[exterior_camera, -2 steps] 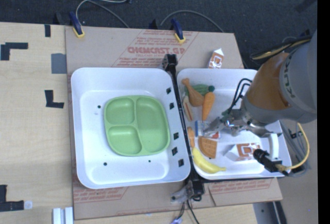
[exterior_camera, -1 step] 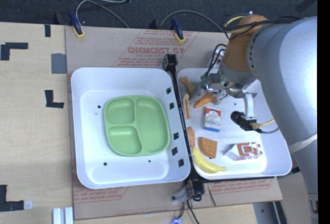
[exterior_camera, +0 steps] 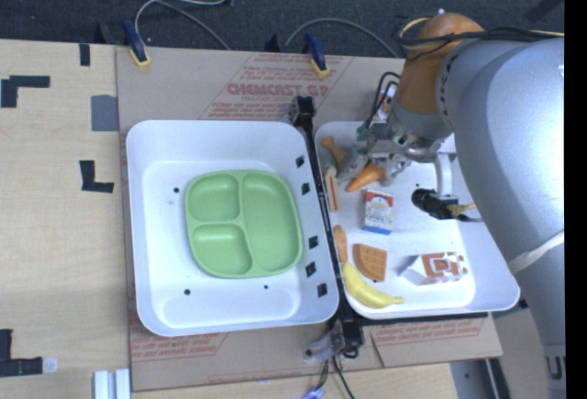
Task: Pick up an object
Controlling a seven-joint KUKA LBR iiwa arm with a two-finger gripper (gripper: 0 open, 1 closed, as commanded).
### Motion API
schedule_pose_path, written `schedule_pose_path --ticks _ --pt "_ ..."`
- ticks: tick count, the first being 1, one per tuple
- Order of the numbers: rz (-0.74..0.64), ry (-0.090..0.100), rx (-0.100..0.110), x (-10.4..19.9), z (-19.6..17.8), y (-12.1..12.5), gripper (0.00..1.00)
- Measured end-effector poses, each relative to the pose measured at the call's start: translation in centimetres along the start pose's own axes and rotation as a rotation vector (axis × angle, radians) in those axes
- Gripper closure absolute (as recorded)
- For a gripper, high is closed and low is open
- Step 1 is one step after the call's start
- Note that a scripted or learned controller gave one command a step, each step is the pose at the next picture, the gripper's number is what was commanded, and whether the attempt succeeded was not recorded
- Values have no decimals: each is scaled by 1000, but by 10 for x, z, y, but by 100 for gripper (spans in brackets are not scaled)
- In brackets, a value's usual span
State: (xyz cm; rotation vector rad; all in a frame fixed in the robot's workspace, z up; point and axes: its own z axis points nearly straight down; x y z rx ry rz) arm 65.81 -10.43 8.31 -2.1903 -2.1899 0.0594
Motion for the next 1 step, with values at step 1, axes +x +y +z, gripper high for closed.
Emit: schedule_pose_path --ticks 1 --pt "4 -4 14 -3 -9 -3 100"
